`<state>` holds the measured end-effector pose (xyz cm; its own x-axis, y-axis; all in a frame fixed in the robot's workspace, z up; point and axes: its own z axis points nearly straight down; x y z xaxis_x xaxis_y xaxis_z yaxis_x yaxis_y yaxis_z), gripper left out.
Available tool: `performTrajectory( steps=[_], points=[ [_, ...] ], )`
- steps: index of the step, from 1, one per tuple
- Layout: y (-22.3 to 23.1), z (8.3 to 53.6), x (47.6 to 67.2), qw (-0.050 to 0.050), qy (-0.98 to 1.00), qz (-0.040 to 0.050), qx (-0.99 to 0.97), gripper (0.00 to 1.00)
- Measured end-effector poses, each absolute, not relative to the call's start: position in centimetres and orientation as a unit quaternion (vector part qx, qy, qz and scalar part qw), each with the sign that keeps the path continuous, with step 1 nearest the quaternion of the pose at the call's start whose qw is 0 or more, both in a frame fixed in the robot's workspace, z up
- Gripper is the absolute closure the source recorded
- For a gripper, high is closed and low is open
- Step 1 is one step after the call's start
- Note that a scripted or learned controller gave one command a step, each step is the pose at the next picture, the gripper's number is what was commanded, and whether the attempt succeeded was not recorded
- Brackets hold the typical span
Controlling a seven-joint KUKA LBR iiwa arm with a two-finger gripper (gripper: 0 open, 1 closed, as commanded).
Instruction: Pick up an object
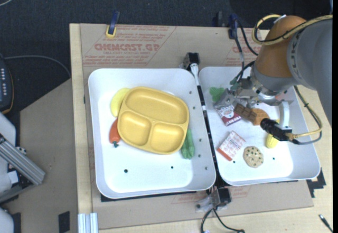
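My gripper is low in the right bin, at its upper left part. It hangs over a small red-and-white packet and next to a brown object. A green object lies just left of it. Nearer the front lie a second red-and-white packet, a round cookie and a small yellow object. The wrist hides whatever lies right under the gripper.
The left bin holds a yellow divided tray. A yellow object and a red-orange pepper poke out at its left, a green piece at its right. Cables run over the right bin's right side.
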<state>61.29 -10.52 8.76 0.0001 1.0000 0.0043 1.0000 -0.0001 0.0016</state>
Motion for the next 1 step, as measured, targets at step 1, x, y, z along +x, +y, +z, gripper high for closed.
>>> performTrajectory(
  steps=[1],
  points=[
    [-10.62,10.33,61.64,-0.006,-0.707,-0.0051,-0.707,1.0]
  ],
)
